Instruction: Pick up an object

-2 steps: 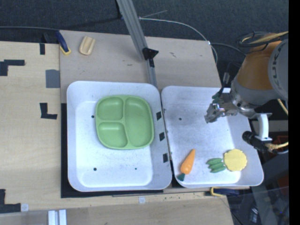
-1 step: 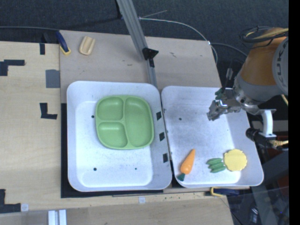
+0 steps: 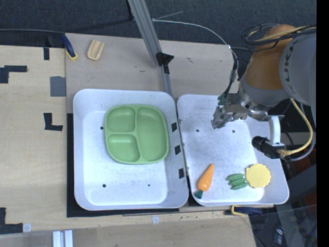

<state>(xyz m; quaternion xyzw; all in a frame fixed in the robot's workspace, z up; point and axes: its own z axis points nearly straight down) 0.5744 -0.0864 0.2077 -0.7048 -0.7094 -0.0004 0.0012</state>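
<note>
An orange toy carrot [image 3: 205, 177] lies near the front left corner of the right bin [image 3: 205, 109]. A yellow toy pineapple with a green top [image 3: 252, 177] rests near that bin's front right corner. My gripper [image 3: 222, 118] hangs over the back middle of the right bin, well behind both toys, and I see nothing held in it. The grey arm with its orange band reaches in from the right.
The left bin [image 3: 85, 153] holds a green divided plate [image 3: 137, 134]. A slanted metal pole [image 3: 149, 30] crosses the bench behind the bins. A small tan block [image 3: 95, 50] and a blue-yellow clip [image 3: 69, 47] lie at the bench's back left.
</note>
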